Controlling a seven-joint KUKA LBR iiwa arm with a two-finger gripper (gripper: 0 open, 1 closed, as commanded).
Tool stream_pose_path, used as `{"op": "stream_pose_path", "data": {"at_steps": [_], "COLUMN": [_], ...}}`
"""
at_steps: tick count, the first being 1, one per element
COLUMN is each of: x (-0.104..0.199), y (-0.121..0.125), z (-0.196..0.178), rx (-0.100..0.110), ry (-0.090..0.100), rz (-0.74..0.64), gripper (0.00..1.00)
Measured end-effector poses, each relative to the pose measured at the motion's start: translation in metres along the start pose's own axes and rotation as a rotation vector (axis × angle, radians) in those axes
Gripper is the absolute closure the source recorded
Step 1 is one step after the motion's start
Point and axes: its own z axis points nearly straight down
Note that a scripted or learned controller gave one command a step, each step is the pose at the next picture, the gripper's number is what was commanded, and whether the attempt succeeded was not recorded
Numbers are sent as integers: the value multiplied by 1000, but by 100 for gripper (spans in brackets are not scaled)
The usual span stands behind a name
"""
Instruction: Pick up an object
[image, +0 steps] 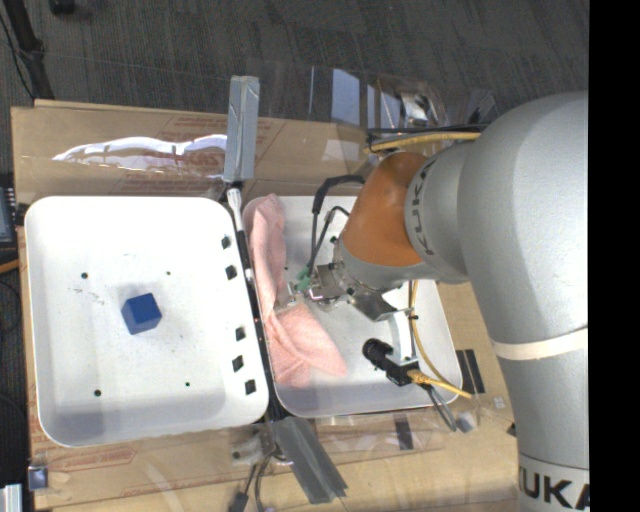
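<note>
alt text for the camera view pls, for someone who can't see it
A grey robot arm reaches down into the right bin, just beside a pink cloth along that bin's left side. A blue cube sits in the left bin.

The grey arm (520, 230) comes in from the right edge and bends down and to the left — its orange band (385, 220) sits just above the wrist. The end effector (310, 288) points down and leftward; its fingers are too small and cluttered to read.

Robot lab (arm (500, 230), white bins (60, 300))
</note>
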Motion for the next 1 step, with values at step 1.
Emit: {"op": "stream_pose_path", "data": {"at_steps": [1], "x": [1], "y": [0], "z": [-10], "rx": [2], "ry": [0], "rz": [-5], "gripper": [100]}}
